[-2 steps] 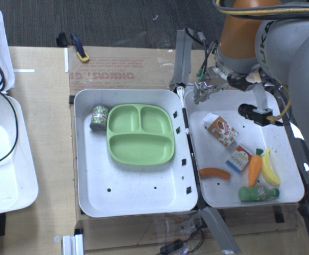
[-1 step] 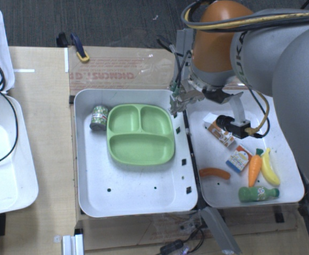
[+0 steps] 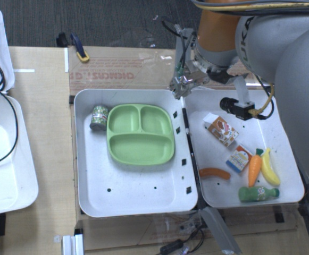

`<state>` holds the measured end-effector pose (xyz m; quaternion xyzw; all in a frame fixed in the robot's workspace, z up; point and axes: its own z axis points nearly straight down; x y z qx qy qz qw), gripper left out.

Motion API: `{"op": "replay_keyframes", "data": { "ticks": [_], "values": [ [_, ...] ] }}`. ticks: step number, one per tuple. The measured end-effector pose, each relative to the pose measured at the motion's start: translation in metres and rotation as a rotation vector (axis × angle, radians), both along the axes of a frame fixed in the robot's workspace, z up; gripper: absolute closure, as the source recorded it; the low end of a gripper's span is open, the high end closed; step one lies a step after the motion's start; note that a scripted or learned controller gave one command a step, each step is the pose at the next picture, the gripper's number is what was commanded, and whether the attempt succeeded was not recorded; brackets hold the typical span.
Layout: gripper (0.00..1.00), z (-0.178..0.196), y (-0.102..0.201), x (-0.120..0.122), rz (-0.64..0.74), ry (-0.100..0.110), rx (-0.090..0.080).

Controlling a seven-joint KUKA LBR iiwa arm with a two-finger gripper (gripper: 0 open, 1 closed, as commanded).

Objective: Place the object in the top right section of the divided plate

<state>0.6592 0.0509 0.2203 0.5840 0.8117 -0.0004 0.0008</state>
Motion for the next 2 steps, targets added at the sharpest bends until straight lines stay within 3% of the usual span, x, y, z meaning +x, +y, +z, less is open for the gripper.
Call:
{"op": "replay_keyframes", "data": {
  "ticks": [1, 2],
  "values": [
    [1.00, -0.041, 0.054, -0.070, -0.032, 0.004, 0.000],
    [1.00, 0.023, 0.038, -0.037, -0.153, 0.002, -0.001]
  ]
}}
